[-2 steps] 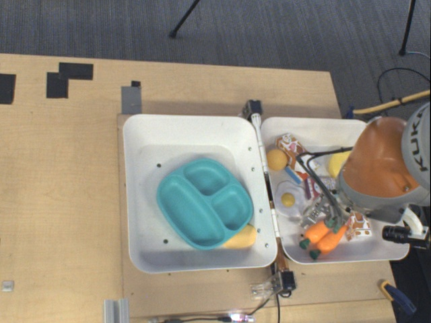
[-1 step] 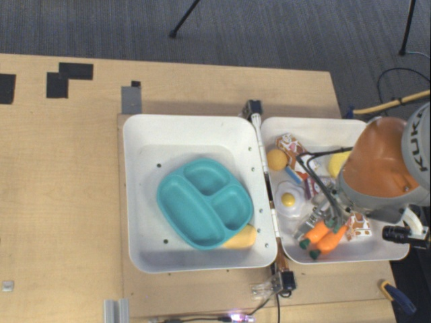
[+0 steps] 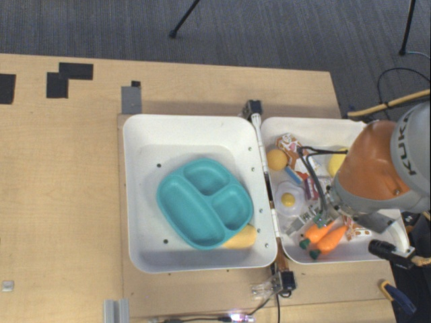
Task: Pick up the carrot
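Two orange carrot shapes lie side by side near the front of the right bin. The carrot on the right is larger, and a smaller one sits to its left, with dark green ends pointing toward the front left. My gripper hangs just above and behind them, low in the bin. The grey wrist and orange band cover much of the bin's middle. Nothing can be seen lifted off the bin floor.
The left bin holds a teal divided plate with a yellow piece tucked under its front edge. In the right bin, toys crowd the left side: a yellow round fruit, a fried egg and a small printed pack.
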`<state>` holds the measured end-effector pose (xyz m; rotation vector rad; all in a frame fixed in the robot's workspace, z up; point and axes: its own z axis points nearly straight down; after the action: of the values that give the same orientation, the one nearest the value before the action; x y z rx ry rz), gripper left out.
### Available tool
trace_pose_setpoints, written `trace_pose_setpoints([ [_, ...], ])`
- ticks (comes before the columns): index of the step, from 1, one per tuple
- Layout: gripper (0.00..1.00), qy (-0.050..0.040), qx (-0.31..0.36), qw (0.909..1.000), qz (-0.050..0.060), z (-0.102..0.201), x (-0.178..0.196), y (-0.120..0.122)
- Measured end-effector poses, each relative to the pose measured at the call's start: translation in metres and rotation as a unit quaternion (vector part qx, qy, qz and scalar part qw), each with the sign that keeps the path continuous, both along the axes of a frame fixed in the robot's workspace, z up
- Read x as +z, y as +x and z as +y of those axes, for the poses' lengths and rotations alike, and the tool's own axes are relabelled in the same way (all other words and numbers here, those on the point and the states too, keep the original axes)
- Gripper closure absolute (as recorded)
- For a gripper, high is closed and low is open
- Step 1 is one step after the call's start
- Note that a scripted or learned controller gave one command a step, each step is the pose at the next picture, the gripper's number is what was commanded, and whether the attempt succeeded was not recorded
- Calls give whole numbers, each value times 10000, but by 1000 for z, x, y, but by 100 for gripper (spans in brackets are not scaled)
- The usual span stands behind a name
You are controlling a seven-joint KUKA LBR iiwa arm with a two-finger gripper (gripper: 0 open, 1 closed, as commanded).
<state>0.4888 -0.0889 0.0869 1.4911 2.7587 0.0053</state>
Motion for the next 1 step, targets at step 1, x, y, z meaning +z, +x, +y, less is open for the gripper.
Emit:
trace_pose_setpoints([
  [1,100,-1,11,10000,-35,0,12,2],
])
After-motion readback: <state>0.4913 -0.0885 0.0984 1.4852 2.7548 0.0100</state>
